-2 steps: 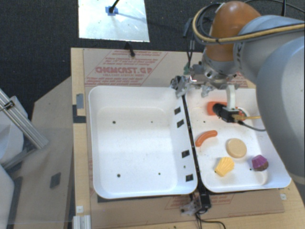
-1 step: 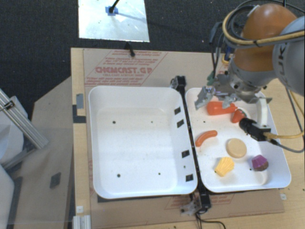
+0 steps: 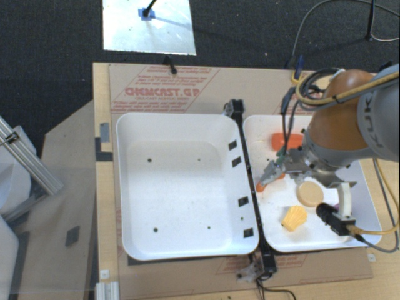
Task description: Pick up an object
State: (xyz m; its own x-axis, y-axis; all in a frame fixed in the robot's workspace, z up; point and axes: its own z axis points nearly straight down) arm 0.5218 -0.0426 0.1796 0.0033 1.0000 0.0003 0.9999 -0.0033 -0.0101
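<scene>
One arm (image 3: 340, 120) bent low over the right bin (image 3: 369, 220), pincer (image 3: 267, 179) spread beside an orange piece (image 3: 260, 187).

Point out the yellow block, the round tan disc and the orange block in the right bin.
yellow block (image 3: 294, 218), camera view, its top face.
round tan disc (image 3: 309, 194), camera view, its flat top.
orange block (image 3: 281, 141), camera view, its visible left part.

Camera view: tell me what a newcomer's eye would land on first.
The grey arm with its orange band reaches over the right bin, its gripper low near the bin's left wall. Beside it lie a yellow block, a tan disc and an orange piece.
</scene>
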